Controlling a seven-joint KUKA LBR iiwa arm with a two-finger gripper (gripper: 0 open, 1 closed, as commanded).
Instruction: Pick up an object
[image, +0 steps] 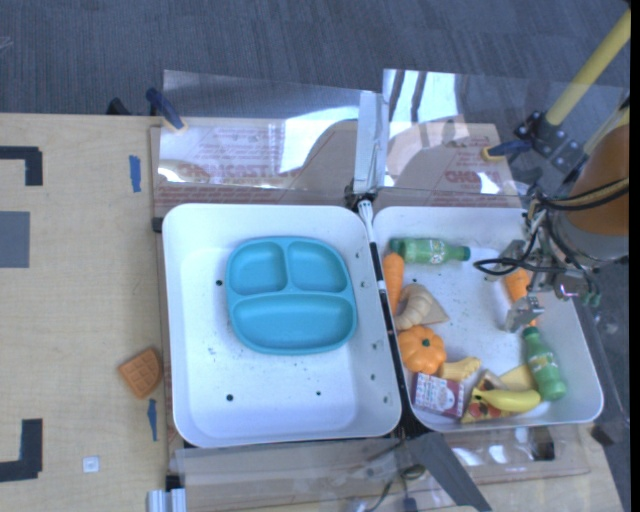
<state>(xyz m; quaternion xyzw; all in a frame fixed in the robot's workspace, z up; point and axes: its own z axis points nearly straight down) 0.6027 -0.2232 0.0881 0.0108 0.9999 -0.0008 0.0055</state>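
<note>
Right bin (590, 400), near edge: banana (510, 401), red carton (437, 393) and a green bottle (543, 365), then an orange pumpkin (422, 348), a beige cone (420, 303) and a carrot (393, 280) along the left wall, with a second green bottle (430, 250) lying at the far end. Gripper (523, 312) sits low in that bin's right half, just past the near bottle's cap and just beside a small orange piece (515, 285); can't tell if it's clenched or released, and nothing is visibly grasped. Left bin (200, 400) carries a blue divided plate (290, 295).
</note>
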